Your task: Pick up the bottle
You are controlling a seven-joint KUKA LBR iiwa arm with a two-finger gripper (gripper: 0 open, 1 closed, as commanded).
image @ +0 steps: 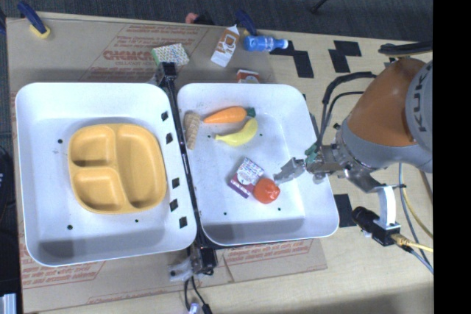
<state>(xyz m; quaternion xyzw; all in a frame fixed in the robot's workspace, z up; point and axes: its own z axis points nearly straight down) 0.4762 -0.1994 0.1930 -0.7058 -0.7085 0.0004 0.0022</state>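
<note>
A small blue bottle lies on its side on the cardboard behind the right bin, outside both bins. My gripper hangs low over the right side of the right bin, far in front of the bottle. It is just right of a purple-and-white carton and a red tomato-like toy. Nothing shows in its grasp.
The right bin also holds a carrot, a banana and a waffle cone by its left wall. The left bin holds a yellow divided plate. Small cartons and a packet lie near the bottle.
</note>
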